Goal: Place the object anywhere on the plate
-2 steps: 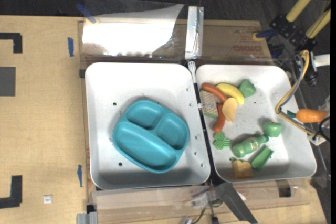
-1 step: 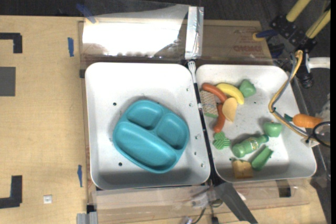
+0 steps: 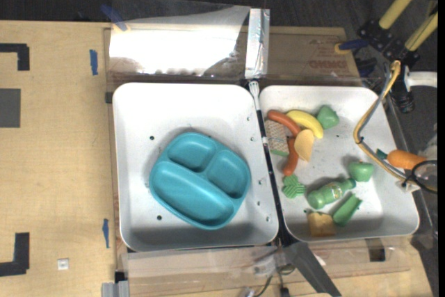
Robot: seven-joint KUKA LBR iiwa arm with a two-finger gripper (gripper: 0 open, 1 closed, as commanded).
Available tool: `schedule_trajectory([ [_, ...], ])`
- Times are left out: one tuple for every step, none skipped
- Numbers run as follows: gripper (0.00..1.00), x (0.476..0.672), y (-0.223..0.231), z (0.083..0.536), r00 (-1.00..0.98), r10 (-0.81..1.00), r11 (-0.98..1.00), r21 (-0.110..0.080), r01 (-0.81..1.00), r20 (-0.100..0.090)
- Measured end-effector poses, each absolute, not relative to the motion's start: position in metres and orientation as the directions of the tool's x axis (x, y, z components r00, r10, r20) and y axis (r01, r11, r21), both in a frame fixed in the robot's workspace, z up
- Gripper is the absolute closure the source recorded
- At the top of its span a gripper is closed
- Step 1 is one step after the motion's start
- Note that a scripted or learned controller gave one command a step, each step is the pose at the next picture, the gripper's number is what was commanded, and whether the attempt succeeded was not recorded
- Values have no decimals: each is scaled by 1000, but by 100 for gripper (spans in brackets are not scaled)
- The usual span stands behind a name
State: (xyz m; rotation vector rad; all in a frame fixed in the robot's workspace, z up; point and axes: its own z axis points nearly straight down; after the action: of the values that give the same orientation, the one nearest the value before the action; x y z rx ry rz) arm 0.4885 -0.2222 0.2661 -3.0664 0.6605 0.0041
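So nothing's been picked yet: the blue plate [image 3: 200,179] sits alone in the left bin [image 3: 132,108], toy food like the banana [image 3: 306,122] piled in the right bin [image 3: 400,215]. Arm [image 3: 407,160] at the right edge, can't tell its jaws. Next it needs to grab one piece.

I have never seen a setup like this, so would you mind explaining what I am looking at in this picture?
One fixed camera looks down at a slant on a bench holding two shallow white bins. The left bin contains a teal plate with three compartments. The right bin holds a heap of toy food, including a yellow banana, an orange-red sausage, and several green pieces. The machine is a robot arm reaching in from the right; its orange band shows at the right bin's edge. The aim is to move one toy onto the plate. Nothing lies on the plate yet.
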Motion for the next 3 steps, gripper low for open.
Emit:
schedule_trajectory([
  [100, 487, -222, 243, 775, -632, -775, -3, -632, -5],
  [100, 523, -216, 227, 437, -899, -437, -2, -899, -5],
  [100, 480, -210, 248, 214, -977, -214, -2, -977, -2],
])
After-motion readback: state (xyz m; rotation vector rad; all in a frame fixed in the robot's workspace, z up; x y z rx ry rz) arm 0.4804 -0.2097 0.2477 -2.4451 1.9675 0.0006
